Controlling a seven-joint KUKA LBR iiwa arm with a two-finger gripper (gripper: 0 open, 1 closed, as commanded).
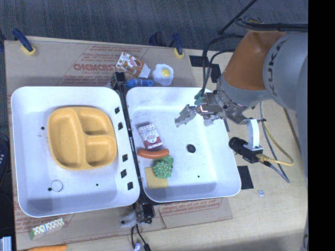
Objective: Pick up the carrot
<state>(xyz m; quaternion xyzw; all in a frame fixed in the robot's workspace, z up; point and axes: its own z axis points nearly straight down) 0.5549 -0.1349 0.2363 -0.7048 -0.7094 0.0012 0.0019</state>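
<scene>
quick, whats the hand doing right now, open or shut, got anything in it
Hand: over the right white bin, above bare floor, nothing seen in it; open or shut cannot be told. The orange carrot lies apart on the bin floor.

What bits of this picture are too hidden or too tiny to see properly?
- Carrot: an orange sliver cut off by the camera view's bottom edge.
- Tool: too blurry to tell whether it is open or shut.
- Red packet: label too small to read.
- Yellow piece: partly covered by the green toy.
</scene>
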